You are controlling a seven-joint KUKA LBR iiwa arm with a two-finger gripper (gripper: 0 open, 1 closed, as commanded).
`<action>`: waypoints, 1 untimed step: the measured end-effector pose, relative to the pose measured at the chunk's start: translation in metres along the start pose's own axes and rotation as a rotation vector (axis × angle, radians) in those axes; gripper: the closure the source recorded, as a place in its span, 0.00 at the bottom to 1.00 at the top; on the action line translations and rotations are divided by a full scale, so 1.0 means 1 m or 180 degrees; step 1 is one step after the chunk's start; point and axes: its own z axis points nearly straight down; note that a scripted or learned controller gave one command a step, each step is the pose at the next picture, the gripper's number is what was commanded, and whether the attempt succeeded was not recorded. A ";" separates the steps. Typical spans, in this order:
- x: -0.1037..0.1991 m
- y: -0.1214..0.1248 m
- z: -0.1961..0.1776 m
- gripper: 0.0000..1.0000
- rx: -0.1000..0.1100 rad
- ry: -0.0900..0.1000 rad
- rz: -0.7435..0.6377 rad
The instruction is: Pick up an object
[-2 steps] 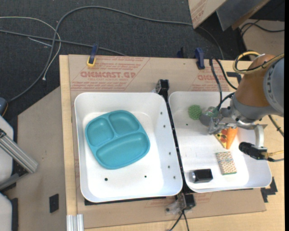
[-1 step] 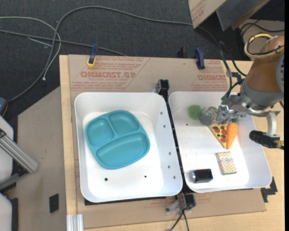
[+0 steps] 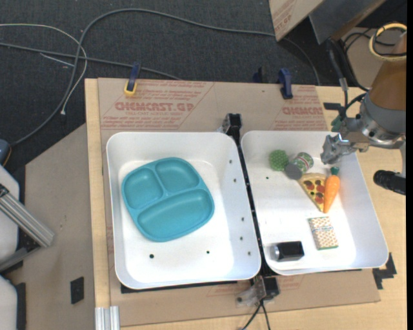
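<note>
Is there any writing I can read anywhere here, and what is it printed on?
"CHEMCAST GP", as best it reads, in red on the brown protective sheet behind the left bin.
The same red print, partly cut off, on that sheet behind the right bin.
Smaller red lines beneath both: too blurred to read.
Red print on the cardboard box at the top: too blurred to read.

Two white bins stand side by side – a left bin (image 3: 122,258) and a right bin (image 3: 368,248). The left one has one blue divided plate (image 3: 168,198). The right one has six small things: one green ball (image 3: 279,160), one small can (image 3: 298,164), one pizza slice (image 3: 313,188), one carrot (image 3: 331,192), one patterned packet (image 3: 322,232) and one black block (image 3: 287,251). Two blue clamps (image 3: 133,77) grip the far edge of the board.
</note>
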 end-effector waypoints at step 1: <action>0.003 0.003 -0.044 1.00 0.0002 0.0002 -0.0002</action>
